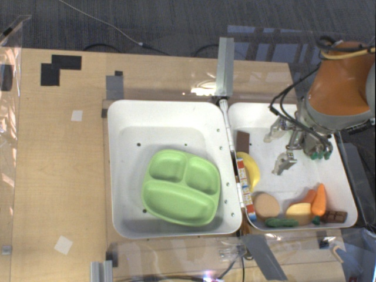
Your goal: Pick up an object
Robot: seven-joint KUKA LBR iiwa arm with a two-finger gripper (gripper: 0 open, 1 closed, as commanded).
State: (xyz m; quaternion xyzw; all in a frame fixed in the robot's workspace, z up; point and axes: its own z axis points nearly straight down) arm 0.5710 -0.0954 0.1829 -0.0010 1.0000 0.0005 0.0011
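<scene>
At the bottom of the frame, along the near wall of the right bin [346, 181], a row of toy foods lies close together. From left to right: a round tan piece [267, 204], a dark green cucumber [281, 221] just below it, a pale yellow piece [298, 210], an orange carrot [318, 199] standing tilted with a smaller orange-red piece [309, 195] at its left, and a brown chocolate bar [336, 217] in the lower right corner. These things touch or nearly touch one another.

A little higher, against the left wall of the same bin, a yellow banana [252, 169] lies lengthwise, and above it a small dark brown block [242, 140] rests near the wall. A narrow strip with red and blue marks [242, 181] runs along the divide between the bins.

In the left bin [126, 122] a green divided plate [181, 186] lies slightly tilted, filling the lower centre of the bin.

Toward the middle of the right bin, the gripper [281, 151] hangs over bare white floor, right of the banana and above the food row, apart from all of them. Its two fingers [282, 165] stand spread apart, with nothing between them. Above it, at the upper right of the frame, the orange band [341, 81] of the arm rises, with black cables looping at its left.
</scene>
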